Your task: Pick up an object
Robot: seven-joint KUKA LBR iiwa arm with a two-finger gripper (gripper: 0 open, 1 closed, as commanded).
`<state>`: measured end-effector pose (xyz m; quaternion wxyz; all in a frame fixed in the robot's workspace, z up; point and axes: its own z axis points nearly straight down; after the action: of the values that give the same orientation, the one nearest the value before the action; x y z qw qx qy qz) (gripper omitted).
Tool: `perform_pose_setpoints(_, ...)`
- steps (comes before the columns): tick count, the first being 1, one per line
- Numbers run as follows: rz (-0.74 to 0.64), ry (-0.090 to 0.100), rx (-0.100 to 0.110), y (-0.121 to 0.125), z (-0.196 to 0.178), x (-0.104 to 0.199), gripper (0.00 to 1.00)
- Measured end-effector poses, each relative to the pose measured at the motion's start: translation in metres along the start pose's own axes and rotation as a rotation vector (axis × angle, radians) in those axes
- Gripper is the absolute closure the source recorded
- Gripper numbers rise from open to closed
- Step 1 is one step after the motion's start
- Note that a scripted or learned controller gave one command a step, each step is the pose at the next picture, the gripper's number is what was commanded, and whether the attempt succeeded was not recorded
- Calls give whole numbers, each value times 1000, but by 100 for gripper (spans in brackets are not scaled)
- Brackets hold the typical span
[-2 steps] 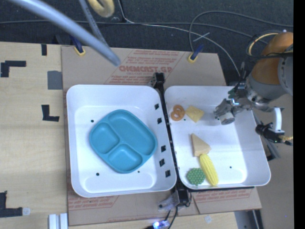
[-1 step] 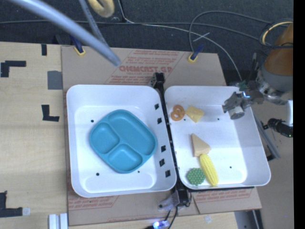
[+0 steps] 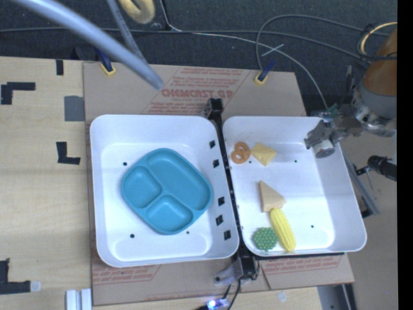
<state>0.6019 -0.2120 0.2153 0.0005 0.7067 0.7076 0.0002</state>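
Note:
The right bin (image 3: 335, 225) holds a small pretzel (image 3: 240, 152), a pale yellow cheese wedge (image 3: 263, 154), a tan wedge (image 3: 271, 196), a corn cob (image 3: 282, 229) and a green broccoli piece (image 3: 264, 239). My gripper (image 3: 321, 141) hangs over the right bin's upper right rim, well to the right of the cheese wedge and pretzel. Nothing shows between its fingers.
The left bin (image 3: 103, 192) carries a blue compartment plate (image 3: 166, 190). A black divider clip strip (image 3: 223, 173) runs between the bins. Cables (image 3: 284, 37) cross the dark surface behind, and a grey pole (image 3: 77, 24) slants across the upper left.

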Motion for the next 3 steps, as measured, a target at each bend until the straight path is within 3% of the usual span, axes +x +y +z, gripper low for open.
perform_pose_setpoints(3,-5,2,4,-24,20,171,100)
